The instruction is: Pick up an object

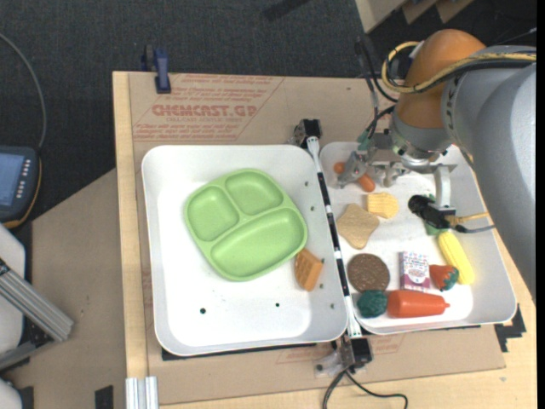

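Note:
My gripper (pixel 372 165) hangs low over the far left corner of the right bin (pixel 494 292). A small orange piece (pixel 366 181) lies right under it, and another small orange-red piece (pixel 340 168) sits just to its left by the bin wall. Whether either piece is gripped is unclear. Nearer the front of this bin lie a yellow cracker (pixel 382 204), a tan bread slice (pixel 357 225), a brown round cookie (pixel 368 272), a green broccoli (pixel 371 302), an orange carrot (pixel 415 303), a pink and white box (pixel 415 271), a red piece (pixel 443 275) and a yellow corn cob (pixel 451 254).
The left bin (pixel 170 296) holds a green divided plate (pixel 245 224) and an orange-brown pastry (pixel 308 269) by its right wall. The grey arm (pixel 502 126) covers the far right of the right bin. A ridge where the two bin walls meet (pixel 332 228) separates the bins.

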`<state>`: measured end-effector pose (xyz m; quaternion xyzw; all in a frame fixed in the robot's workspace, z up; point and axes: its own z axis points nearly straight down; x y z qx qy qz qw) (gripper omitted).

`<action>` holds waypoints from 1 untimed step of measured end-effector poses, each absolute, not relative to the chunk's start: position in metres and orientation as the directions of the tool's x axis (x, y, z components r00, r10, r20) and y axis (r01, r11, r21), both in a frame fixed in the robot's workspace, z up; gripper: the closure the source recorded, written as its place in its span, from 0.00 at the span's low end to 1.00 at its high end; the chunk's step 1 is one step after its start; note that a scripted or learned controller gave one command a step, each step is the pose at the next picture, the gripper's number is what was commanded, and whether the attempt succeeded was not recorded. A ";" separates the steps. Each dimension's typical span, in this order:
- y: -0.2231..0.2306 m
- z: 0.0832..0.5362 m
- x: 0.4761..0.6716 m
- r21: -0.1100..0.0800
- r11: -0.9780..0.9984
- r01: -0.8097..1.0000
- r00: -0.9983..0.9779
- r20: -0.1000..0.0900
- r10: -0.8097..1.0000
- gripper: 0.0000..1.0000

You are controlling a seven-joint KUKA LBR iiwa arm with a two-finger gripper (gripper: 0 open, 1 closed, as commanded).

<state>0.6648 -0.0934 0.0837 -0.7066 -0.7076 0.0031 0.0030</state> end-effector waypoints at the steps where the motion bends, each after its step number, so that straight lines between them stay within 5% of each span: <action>1: -0.108 0.084 0.665 -0.007 0.000 1.000 0.000 0.001 1.000 0.00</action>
